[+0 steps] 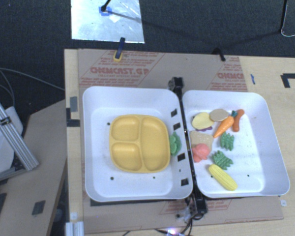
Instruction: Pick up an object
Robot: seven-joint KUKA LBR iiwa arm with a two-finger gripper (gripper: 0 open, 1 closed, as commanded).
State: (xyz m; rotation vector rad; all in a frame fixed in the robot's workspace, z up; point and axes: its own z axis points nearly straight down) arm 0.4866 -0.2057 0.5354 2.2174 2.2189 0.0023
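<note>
The right bin (265,132) holds several toy foods. An orange carrot (224,126) lies near the middle, with a small orange-red piece (237,120) beside it. A yellow potato slice (202,121) and a tan round slice (219,114) lie at the back left. A beige bread slice (201,138) and a pink piece (201,152) sit by the left wall. Two green leafy pieces (227,141) (221,159) lie in the middle, and a yellow corn cob (222,176) lies at the front. A green piece (174,144) rests in the left bin next to the plate.
A yellow three-compartment plate (139,142) lies in the left bin (96,132). Both bins stand on a cardboard sheet (152,68). A metal frame (10,132) stands at the left, and a shiny square plate (107,13) lies on the floor behind.
</note>
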